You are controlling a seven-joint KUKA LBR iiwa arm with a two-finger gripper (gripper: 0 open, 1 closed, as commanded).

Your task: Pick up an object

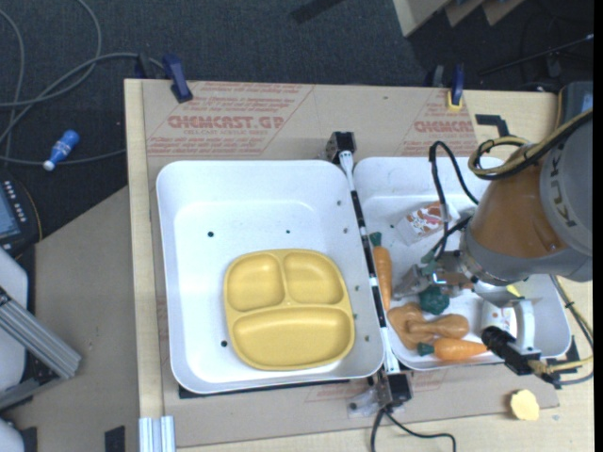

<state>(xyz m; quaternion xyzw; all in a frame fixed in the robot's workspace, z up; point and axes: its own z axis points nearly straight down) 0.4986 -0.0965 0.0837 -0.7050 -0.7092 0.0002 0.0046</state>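
In the right bin (405, 182), gripper (435, 281) sits low over the toy pile, arm (528, 224) coming in from the right and covering much of that bin. Can't tell from this angle if it is apart or together; nothing visibly clamped. Dark green toy (434, 300) lies right under the tip, touching or nearly so, can't resolve which. Just below that: tan drumstick-shaped toy (429, 326), then an orange carrot (460, 350) by the bin's near edge. A second, thinner carrot (381, 276) lies lengthwise along the bin's left wall. Red-and-white packet (425, 220) sits further up the bin, apart from the pile. Left bin (188, 215) holds a yellow three-compartment tray (287, 309), flat, toward the near side. Outside the bins: yellow lump (524, 404) on the bench (141, 281) near the right corner, blue bottle (62, 148) on the floor far left.
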